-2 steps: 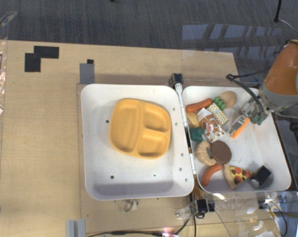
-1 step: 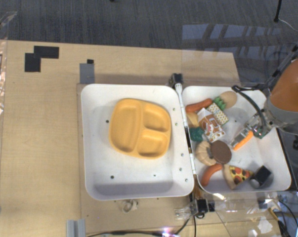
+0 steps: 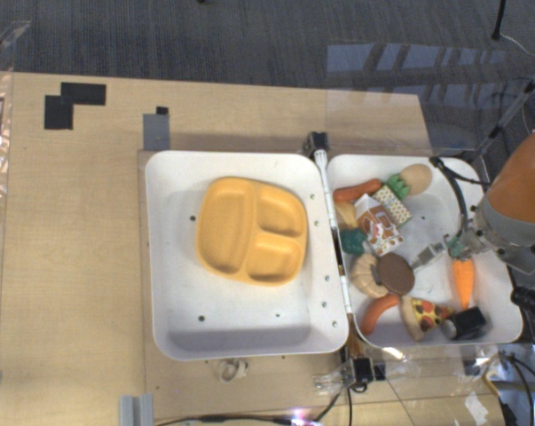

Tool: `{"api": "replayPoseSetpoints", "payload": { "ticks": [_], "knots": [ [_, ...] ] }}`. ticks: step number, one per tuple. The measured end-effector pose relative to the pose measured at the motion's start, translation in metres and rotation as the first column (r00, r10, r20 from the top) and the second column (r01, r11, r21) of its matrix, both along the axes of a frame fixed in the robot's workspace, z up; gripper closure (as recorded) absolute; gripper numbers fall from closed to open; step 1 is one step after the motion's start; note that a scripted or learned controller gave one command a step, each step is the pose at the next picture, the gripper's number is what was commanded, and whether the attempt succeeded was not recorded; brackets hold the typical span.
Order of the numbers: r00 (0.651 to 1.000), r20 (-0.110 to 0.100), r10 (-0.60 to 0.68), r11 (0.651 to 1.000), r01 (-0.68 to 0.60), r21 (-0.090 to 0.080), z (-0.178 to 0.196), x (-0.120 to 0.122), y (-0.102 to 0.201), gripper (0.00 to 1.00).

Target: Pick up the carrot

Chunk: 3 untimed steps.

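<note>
Lying just below the end effector (image 3: 460, 248) — its grip can't be told — the carrot (image 3: 463, 282).

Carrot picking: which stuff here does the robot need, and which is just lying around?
For the job:
carrot, in the right bin
gripper, just above the carrot's top

Just lying about:
yellow tray in the left bin
sausage
pizza slice
cookie
small carton

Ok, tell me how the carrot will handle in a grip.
The carrot looks like a moulded toy, so probably stiff and light. Its smooth, tapered body may slip from the gripper. Being round, it could roll in the bin if nudged.
</note>
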<state>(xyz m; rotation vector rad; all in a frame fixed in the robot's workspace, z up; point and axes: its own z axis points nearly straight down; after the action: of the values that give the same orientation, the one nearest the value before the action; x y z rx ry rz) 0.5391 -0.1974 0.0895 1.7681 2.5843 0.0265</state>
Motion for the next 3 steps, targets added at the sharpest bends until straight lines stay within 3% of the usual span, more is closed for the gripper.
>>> {"api": "replayPoseSetpoints", "payload": {
  "ticks": [1,2,3],
  "knots": [
    [0.994,0.003,0.113,0.994,-0.113,-0.008,0.001,-0.044,-0.003,0.00],
    [0.942,-0.002,-0.337,0.941,0.337,0.015,0.000,-0.040,0.007,0.00],
    [0.992,0.000,0.123,0.992,-0.123,-0.007,0.000,-0.045,-0.004,0.00]
  ]
}}
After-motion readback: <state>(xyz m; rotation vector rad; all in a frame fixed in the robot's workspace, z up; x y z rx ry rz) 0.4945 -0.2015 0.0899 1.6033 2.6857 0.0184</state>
